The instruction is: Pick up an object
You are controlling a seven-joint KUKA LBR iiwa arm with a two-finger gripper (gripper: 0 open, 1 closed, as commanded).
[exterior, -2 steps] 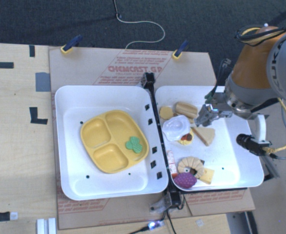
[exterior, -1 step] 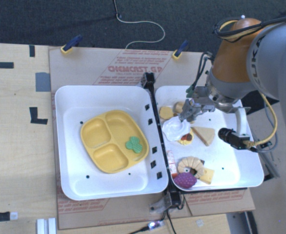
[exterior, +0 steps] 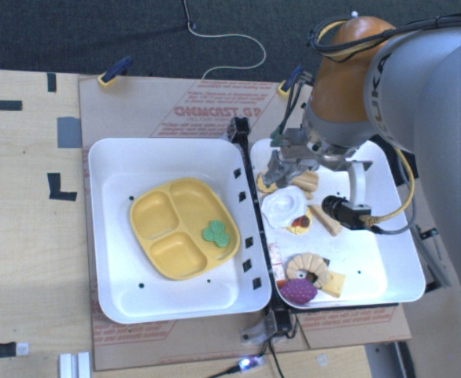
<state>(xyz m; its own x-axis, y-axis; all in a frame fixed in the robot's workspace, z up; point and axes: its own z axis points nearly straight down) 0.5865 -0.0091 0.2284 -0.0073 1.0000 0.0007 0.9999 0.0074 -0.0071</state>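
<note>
The gripper [exterior: 282,173] hangs low over the back left part of the right bin [exterior: 388,278], just above a cluster of toy food. Directly under it lie a white fried egg [exterior: 282,205], a pale bread piece [exterior: 304,181] and a yellowish item [exterior: 263,184] by the bin's left wall. A small red and brown piece [exterior: 299,225] and a tan stick [exterior: 324,219] lie beside the egg. Toward the front sit a croissant [exterior: 306,264], purple grapes [exterior: 297,291] and a cheese wedge [exterior: 332,283].
The left bin [exterior: 112,211] holds a yellow divided plate [exterior: 180,227] with a green broccoli piece [exterior: 218,234] on its right side. A black clip divider [exterior: 246,203] runs between the bins. The arm's grey and orange body [exterior: 372,69] covers the right bin's back.
</note>
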